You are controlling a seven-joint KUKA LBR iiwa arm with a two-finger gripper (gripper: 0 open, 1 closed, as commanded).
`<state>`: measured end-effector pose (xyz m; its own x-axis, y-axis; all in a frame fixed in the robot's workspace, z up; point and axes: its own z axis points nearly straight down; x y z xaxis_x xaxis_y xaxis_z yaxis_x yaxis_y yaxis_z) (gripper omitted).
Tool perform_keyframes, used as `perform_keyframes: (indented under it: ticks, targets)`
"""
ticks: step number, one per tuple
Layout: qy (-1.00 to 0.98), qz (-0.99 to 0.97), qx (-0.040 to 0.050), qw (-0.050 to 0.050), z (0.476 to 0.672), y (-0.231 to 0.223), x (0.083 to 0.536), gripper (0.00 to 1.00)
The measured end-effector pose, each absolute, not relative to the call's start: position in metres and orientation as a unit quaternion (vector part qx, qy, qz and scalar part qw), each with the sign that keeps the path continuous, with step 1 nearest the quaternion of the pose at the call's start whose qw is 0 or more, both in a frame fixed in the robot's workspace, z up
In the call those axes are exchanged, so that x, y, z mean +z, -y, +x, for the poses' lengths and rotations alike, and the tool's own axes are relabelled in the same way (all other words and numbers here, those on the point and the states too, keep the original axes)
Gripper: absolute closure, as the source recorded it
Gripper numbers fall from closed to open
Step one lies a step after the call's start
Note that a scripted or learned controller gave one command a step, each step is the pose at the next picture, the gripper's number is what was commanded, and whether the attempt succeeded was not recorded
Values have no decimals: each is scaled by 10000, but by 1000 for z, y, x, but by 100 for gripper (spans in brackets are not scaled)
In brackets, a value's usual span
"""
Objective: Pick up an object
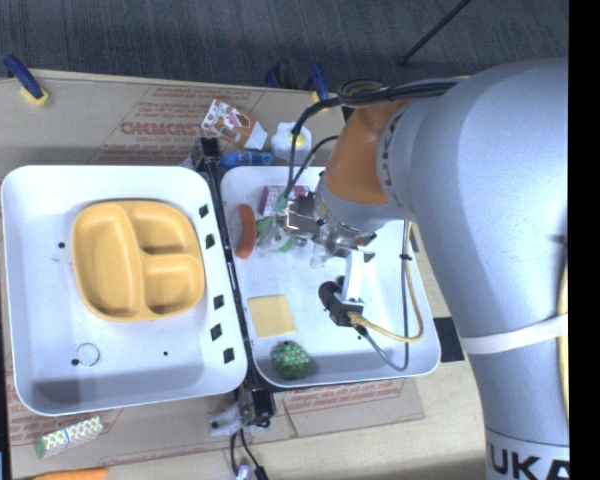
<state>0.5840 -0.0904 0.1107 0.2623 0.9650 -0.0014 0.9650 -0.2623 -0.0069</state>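
In the right shallow white bin, nearest the front, sit a green knobbly ball and just behind it a flat pale yellow square slab. Farther back my fingers hang low beside an orange sausage-shaped toy by the bin's left wall; whether they are apart or together I cannot tell. The left white bin holds a tan divided plastic tray.
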Motion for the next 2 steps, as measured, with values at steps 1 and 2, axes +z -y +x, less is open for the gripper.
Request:
perform_keyframes:
  ticks: [1,2]
  targets:
    - [6300,-7766,12,18,628,93,91,0]
    - [6309,-7758,18,32,629,92,101,100]
